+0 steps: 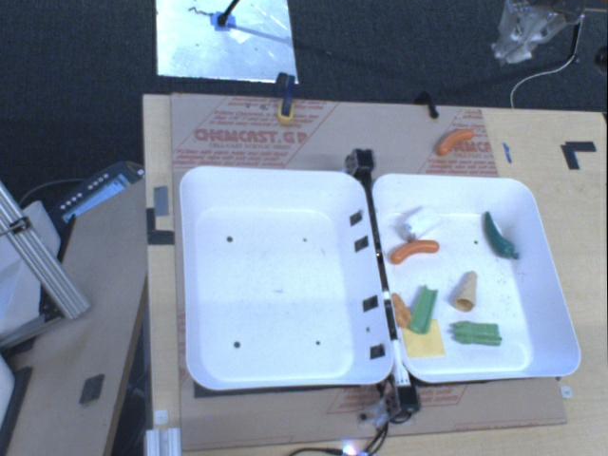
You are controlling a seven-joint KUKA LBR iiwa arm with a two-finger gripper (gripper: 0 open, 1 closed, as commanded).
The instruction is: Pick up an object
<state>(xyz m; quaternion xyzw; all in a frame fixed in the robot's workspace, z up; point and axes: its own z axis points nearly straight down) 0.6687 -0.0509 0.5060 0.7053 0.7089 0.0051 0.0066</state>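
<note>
Clutter is the main hazard here: every candidate lies in the right bin [546, 283], and several sit close enough that fingers coming down on one may strike its neighbour. The green stick [423, 308] lies touching the yellow slab [425, 339] and just beside a small orange piece [400, 310] hard against the bin's left wall, so a descent there could jam on the rim or the divider [378, 255]. Easier prospects have room around them: the orange sausage [415, 250] below the white lump [419, 222] near the bin's middle, the tan cone [464, 292], the green ridged piece [475, 332] toward the near edge, and the dark green pepper [499, 237] close to the right wall. Round shapes such as the sausage and cone may roll or squirt out of a pinch. The left bin [275, 283] offers open floor. Another orange sausage [455, 141] rests on the bench beyond the bins. The gripper [525, 27] hangs at the far right corner, well apart from everything; whether it is open or closed I cannot tell.
</note>
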